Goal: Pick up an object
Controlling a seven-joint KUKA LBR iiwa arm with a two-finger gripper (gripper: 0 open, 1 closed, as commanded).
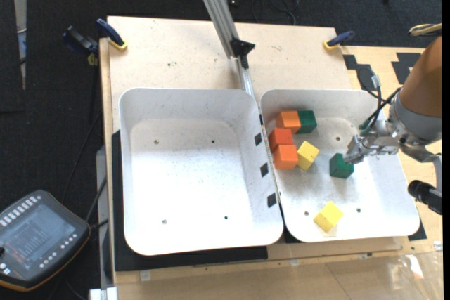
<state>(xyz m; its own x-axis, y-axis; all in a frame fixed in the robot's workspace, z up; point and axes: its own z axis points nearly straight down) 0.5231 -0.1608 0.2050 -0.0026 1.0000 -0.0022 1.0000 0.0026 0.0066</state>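
Observation:
In the right bin [380,225] lie several blocks: an orange block [288,120] next to a dark green one [306,121], two more orange blocks [284,148] stacked toward the divider, a yellow block [307,155], another yellow block [328,216] near the front, and a green block [341,166]. My gripper [354,154] reaches in from the right and hovers just above and right of that green block, its fingertips close to the block's upper edge. No block sits visibly between them.
The left bin [140,116] stands beside the right one, separated by a raised divider [264,151]. A metal camera pole [214,0] slants up from the back. Clamps sit at the board's far corners, and a teach pendant [35,239] lies at lower left.

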